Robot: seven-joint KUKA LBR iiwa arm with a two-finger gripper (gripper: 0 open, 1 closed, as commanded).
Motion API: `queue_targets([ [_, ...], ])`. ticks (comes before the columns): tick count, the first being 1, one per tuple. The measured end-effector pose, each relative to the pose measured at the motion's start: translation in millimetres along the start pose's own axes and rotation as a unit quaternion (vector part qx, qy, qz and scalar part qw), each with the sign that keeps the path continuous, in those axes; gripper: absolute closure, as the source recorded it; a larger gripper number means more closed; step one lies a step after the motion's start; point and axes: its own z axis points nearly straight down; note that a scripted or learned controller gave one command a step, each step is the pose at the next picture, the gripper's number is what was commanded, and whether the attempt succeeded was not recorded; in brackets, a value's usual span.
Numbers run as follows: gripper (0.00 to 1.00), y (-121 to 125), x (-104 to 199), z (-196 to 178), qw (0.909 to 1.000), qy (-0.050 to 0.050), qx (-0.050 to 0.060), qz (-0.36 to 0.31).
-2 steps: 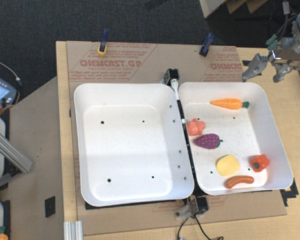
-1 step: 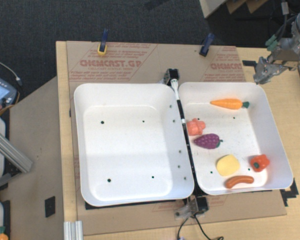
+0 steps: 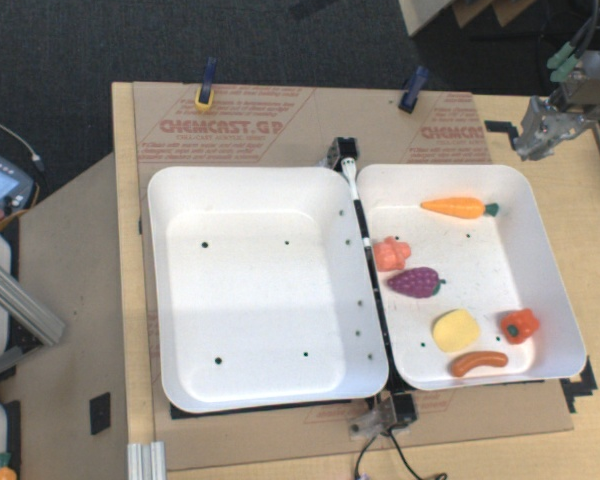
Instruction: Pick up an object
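gripper [image 3: 540,133] parked beyond right bin [image 3: 540,218] far corner, likely pre-approach; fingers can't tell tbh; carrot [image 3: 452,207] nearest inside

Dark grey carpet floor [image 3: 100,18]; tan bench [image 3: 80,268] w/ brown cardboard sheet [image 3: 280,118], blue clamps [image 3: 208,71]; even light

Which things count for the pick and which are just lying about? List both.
For the pick: carrot, pink toy, grapes, lemon, red pepper, sausage, right bin, hand.

Lying about: left bin, yellow clamp, blue clamp, board.
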Motion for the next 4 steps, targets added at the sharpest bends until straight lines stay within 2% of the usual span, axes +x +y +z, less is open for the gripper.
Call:
queue_targets([
  [1, 1.0, -22, 12, -36, 1.0, -0.001, 0.003, 0.002],
  [2, 1.0, -22, 84, -85, 1.0, 0.0, 0.003, -0.001],
  [3, 1.0, -60, 18, -83, 0.9999, -0.001, 0.008, 0.007],
  [4, 1.0, -58, -62, -71, 0.9999, -0.001, 0.008, 0.008],
])
